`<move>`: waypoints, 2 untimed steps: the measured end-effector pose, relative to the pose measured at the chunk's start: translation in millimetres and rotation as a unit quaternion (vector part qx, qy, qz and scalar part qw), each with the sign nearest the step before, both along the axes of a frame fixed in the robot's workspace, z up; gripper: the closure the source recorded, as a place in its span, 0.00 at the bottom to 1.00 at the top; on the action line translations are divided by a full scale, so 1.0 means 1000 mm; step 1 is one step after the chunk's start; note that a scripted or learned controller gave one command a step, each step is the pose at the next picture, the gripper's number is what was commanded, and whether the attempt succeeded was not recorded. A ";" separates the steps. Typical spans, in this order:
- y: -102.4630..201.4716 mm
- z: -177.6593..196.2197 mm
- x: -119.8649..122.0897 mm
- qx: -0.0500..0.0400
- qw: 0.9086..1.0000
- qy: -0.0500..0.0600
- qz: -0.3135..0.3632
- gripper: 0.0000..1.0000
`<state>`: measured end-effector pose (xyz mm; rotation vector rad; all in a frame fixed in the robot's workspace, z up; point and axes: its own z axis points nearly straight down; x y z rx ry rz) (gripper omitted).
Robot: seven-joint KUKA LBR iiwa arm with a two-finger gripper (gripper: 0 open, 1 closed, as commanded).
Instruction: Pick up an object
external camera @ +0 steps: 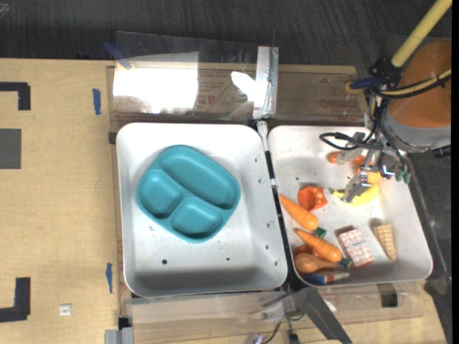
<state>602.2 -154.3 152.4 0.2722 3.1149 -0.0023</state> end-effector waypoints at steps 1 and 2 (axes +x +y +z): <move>-0.066 -0.064 -0.033 0.000 1.000 0.002 -0.030 0.00; -0.053 -0.065 0.031 0.002 0.996 0.006 -0.088 0.00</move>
